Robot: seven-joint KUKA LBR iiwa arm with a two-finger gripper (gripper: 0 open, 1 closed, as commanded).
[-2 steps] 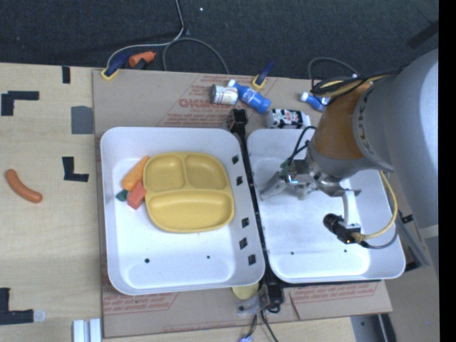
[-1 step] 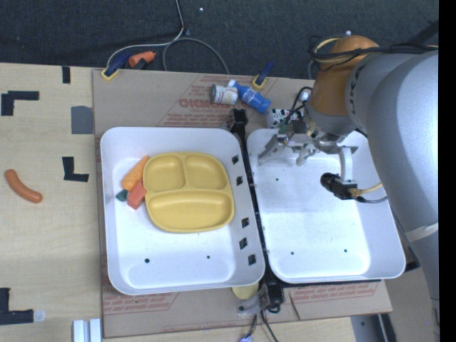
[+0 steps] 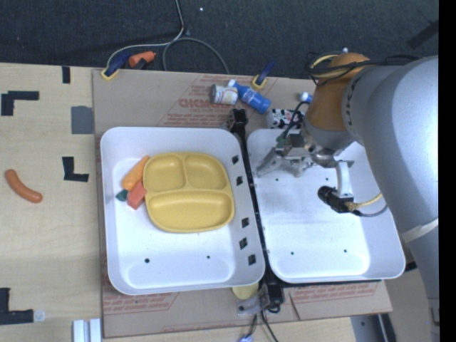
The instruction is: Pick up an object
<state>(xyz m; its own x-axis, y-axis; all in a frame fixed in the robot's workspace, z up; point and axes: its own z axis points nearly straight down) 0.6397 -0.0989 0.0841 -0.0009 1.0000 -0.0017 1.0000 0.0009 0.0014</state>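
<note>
Right now the grey arm (image 3: pixel 399 141) takes up most of the right side, its orange band (image 3: pixel 331 105) bent down over the far end of the right bin (image 3: pixel 320 255). Beside it sits the left bin (image 3: pixel 178 269), and in that one lies a yellow divided plate (image 3: pixel 189 191), with three compartments showing. The gripper (image 3: pixel 285 159) is low over the right bin's far left corner, its metal fingers (image 3: pixel 267 164) pointing toward the divider between the bins; whether they are apart or together I cannot tell, and I see nothing between them. Tucked against the plate's left edge is a toy carrot (image 3: pixel 134 173), with a small red piece (image 3: pixel 135 197) touching it just below. Outside the bins, well apart on the wooden bench (image 3: pixel 50 262), lies a toy sausage (image 3: pixel 23 186). Behind the bins a blue and white bottle (image 3: pixel 242 95) lies on its side.
</note>
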